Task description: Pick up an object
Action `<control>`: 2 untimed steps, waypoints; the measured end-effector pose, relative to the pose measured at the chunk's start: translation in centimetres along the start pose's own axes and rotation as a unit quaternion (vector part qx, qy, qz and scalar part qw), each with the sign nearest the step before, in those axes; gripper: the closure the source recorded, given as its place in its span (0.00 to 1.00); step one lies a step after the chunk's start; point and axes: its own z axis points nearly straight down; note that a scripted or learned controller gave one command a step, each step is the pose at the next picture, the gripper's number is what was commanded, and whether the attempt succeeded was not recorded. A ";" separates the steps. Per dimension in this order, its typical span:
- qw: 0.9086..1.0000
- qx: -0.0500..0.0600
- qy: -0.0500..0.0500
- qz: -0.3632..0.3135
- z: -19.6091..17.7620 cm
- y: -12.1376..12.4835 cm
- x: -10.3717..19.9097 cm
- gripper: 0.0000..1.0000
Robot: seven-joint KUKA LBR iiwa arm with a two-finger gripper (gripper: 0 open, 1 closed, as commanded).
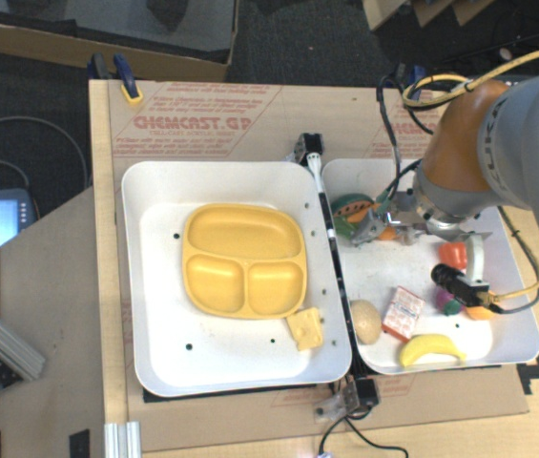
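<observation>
I see the two-finger gripper (383, 225) low in the right white bin (522, 337), beside a green-and-orange toy (350, 210). I cannot tell its opening. A yellow plastic banana (431, 349) lies near the front wall.

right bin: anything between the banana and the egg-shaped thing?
No. In the camera view, the banana and the beige egg-shaped object have bare white bin floor between them; the pink packet sits just above that gap.

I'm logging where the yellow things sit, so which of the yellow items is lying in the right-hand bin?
The curved yellow toy banana, at the near edge of the right white bin. The yellow divided plastic plate and pale yellow cheese-like wedge both lie in the left bin.
</observation>
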 end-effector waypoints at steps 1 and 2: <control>1.000 0.002 0.000 0.001 0.1 4.1 -0.3 0.00; 1.000 0.002 0.000 0.002 -1.0 4.0 -0.2 1.00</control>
